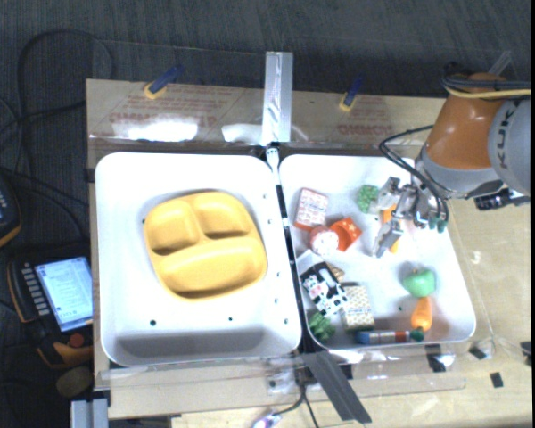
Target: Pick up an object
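Over the right white plastic bin, the pincer hangs with fingers spread, gripping nothing; a round red-and-white object lies just left, a green apple-shaped toy below-right.

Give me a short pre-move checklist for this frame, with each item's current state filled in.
1. Gripper is over the right bin, which holds the objects: ok.
2. An object sits between its fingers: not ok, nothing visible there.
3. Free floor directly under the gripper for a descent: ok.
4. Nearby targets: orange-red object to its left, green ball below it in the view: ok.
5. Yellow tray lies in the left bin, apart from the arm: ok.
6. Finger opening: cannot tell.
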Motion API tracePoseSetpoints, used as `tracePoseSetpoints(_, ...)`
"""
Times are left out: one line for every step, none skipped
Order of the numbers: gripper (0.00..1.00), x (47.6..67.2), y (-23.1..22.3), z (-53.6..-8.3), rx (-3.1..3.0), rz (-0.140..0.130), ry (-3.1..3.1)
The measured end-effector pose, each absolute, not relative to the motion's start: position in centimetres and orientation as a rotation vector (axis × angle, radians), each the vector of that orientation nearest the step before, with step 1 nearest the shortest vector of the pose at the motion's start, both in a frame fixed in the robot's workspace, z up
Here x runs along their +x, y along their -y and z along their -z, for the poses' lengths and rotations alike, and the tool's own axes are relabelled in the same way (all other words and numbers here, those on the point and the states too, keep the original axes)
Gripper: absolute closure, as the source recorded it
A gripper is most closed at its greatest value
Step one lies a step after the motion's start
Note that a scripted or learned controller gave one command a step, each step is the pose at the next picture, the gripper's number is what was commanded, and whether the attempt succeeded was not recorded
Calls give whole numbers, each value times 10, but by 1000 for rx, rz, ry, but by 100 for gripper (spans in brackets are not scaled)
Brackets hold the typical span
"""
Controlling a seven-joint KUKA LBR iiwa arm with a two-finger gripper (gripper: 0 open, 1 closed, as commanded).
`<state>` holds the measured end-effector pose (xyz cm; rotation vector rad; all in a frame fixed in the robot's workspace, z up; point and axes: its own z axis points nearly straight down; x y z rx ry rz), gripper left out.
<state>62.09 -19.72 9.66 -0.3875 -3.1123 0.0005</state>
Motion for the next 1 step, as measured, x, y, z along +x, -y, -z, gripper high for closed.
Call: tracePoseSetpoints(0,652,182,-89,-377,-8,3131)
